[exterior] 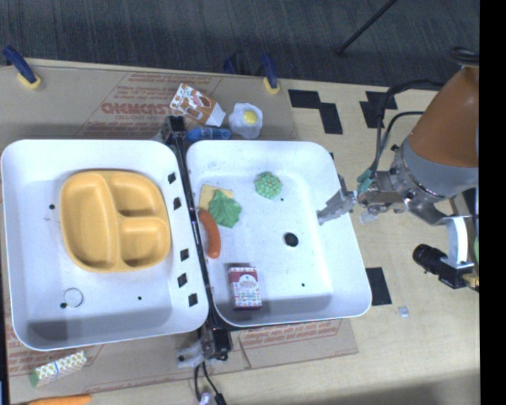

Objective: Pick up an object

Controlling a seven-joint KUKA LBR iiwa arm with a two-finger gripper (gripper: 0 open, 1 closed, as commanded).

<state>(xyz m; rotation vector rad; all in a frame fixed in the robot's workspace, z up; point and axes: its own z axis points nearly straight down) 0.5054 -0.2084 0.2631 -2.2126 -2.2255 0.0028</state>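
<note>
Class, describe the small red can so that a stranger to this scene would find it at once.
Find the right-hand white bin. Look along its near wall, toward the left corner: the red can stands there, below the orange sausage. It is the bin's one red, labelled, boxy-looking item.

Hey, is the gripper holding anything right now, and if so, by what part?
Nothing is held. The gripper hangs over the right bin's right edge with nothing between its fingers; the red can, sausage and green ball lie in the bin.

Right bin (346, 251) centre open; hot dog (210, 232), red can (244, 286) crowd left side.
</note>
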